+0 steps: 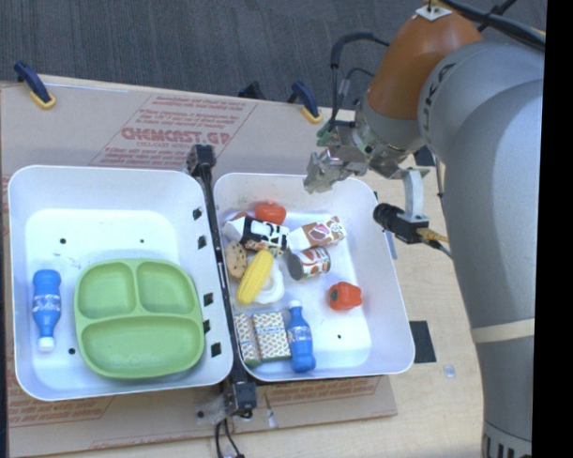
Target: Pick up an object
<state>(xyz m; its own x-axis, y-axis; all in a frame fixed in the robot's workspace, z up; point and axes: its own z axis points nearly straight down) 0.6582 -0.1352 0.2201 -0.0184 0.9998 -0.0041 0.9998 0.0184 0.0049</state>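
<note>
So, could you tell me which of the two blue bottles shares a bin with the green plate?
The blue bottle at the left bin's left edge, beside the green plate. The other blue bottle lies in the right bin among the food items.

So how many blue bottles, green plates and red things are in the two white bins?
Blue bottles: 2, one in the left bin and one in the right bin
Green plates: 1
Red things: 2, one at the far side and one near the right wall
Total: 5
</note>
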